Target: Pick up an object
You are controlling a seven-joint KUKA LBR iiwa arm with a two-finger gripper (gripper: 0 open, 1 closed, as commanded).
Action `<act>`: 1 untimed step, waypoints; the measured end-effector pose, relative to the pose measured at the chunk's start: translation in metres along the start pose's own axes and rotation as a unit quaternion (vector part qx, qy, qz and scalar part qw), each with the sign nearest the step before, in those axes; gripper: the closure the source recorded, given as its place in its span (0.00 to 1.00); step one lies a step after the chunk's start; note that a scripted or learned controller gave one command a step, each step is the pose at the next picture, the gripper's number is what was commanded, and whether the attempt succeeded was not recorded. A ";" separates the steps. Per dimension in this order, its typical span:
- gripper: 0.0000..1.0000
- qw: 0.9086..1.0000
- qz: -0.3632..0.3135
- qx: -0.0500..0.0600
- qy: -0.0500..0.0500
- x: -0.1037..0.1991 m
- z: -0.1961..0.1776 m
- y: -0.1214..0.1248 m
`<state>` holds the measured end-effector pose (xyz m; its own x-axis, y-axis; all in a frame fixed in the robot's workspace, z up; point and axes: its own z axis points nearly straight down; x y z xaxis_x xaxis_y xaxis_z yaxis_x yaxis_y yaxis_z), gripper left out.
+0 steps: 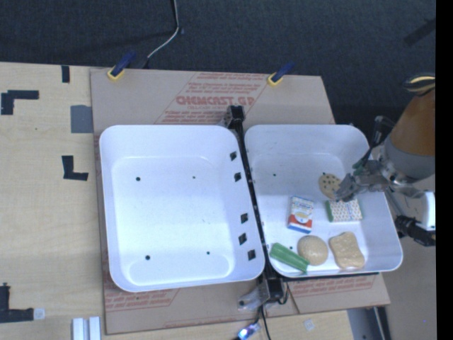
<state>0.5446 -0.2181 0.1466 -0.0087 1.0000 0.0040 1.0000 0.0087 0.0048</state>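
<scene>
Hidden, cropped and unreadable parts around the right-hand shallow white bin (283, 144)

Over that bin's right side, the dark two-finger gripper (349, 187) is too small and dark to tell how its fingers stand, and it covers part of the white card dotted with green (345, 211) and the edge of the round speckled biscuit-like disc (327, 183). Right of the bin, the grey arm with its orange band (414, 137) is cut off by the picture's edge. In the bin's middle, the print on the small white box with blue and red ends (301, 214) is too small to read. Above the bin, a black cable (172, 16) runs out of the top edge.
</scene>
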 end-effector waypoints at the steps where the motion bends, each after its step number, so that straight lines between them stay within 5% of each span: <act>1: 1.00 1.000 -0.001 0.001 0.000 0.001 -0.009 0.000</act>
